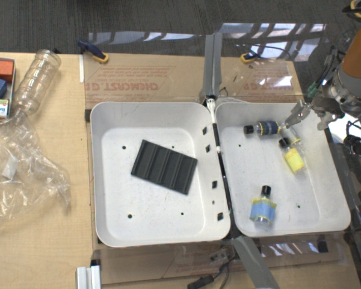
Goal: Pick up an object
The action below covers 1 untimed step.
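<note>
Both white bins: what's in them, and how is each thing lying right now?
Dark ribbed panel: flat, askew, in the left bin.
Dark blue bottle: on its side, in the right bin.
Yellow bottle: on its side, black cap toward the far wall.
Light blue bottle: lying, black cap toward the far wall.
Gripper: over the right bin's far right corner, holding nothing.

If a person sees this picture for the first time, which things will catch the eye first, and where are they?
The dark ribbed slab lies alone in the left bin, very strong against the white. In the right bin three small bottles stand out: a yellow one and a dark blue one near the far side, and a light blue one near the front. The tool hangs over that bin's far right corner.
</note>
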{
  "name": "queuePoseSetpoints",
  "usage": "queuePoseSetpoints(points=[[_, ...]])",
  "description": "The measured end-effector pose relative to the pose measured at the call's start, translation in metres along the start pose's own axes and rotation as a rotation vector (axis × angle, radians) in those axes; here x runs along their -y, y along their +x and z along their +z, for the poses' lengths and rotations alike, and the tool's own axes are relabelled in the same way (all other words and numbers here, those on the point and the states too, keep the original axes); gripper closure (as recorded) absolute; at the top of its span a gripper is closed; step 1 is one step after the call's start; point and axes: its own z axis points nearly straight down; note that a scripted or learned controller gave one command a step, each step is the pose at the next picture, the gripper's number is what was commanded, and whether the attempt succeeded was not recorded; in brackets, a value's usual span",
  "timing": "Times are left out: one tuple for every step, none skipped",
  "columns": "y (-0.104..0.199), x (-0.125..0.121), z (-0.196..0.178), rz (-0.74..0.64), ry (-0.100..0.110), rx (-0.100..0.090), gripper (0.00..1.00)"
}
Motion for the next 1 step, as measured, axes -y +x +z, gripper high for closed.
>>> queuePoseSetpoints(points=[[-0.0011, 0.0615, 0.1172, -0.027, 0.002, -0.002, 0.0]])
